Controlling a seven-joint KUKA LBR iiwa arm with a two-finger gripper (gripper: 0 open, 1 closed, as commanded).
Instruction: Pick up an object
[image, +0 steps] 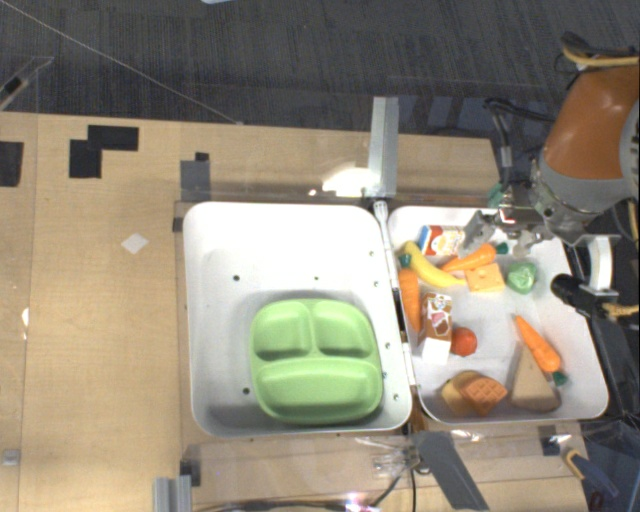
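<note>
You are looking down on a light wooden bench (90, 330) with two shallow white bins standing directly on it, side by side and touching along one edge. Take the left bin (215, 250) as your landmark. The right bin (590, 385) sits just beside it, on the arm's side. A grey upright post (384, 140) rises from the bench just behind the seam between them. Well apart from the left bin, toward the far left corner, you see black square marks (100, 148) on the wood.
</note>
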